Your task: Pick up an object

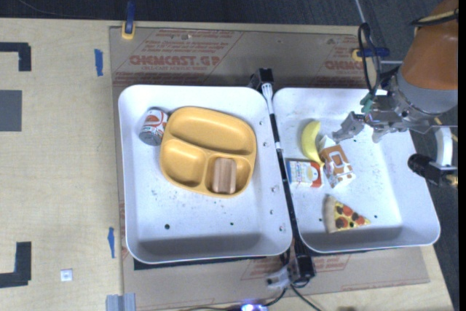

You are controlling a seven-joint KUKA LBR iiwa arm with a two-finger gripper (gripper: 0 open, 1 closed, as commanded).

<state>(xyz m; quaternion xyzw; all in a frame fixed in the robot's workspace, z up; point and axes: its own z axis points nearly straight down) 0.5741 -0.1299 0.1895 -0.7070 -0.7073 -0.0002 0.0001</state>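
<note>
Jaws hang over the far part of the right bin, spread open with nothing between them, at the end of the grey arm with its orange band that reaches in from the right. Just beside the jaws, toward the left and slightly nearer the camera, lies a small orange-and-white carton, tilted; it appears close to one jaw tip, though whether they touch cannot be told. Further left of the jaws sits a yellow banana, and below that a small white-and-blue carton lying flat against the bin's left wall. Nearer the camera from the jaws, well apart from them, a toy pizza slice rests by the front edge. Far to the left of the jaws, in the left bin, a yellow divided tray holds a brown sausage-like piece in one compartment, with a small can lying just beside the tray's left end. Both bins stand on the surface.
</note>
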